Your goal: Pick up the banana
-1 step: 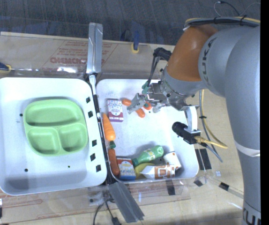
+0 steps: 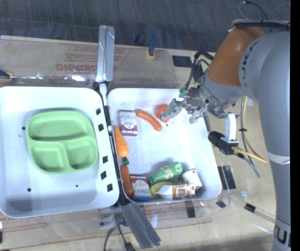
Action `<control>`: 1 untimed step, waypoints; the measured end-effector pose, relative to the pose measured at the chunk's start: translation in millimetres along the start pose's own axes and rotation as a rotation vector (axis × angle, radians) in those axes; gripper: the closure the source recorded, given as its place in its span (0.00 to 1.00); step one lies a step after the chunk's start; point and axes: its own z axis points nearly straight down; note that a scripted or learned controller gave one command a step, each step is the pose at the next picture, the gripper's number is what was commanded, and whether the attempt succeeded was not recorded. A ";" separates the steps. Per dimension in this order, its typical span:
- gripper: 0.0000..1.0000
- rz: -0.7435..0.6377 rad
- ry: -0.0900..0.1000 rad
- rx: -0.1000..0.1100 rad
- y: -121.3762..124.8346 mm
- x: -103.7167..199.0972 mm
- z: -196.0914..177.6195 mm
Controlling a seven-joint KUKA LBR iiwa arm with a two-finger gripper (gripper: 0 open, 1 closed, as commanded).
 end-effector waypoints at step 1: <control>1.00 -0.005 0.001 0.002 0.3 0.7 -9.2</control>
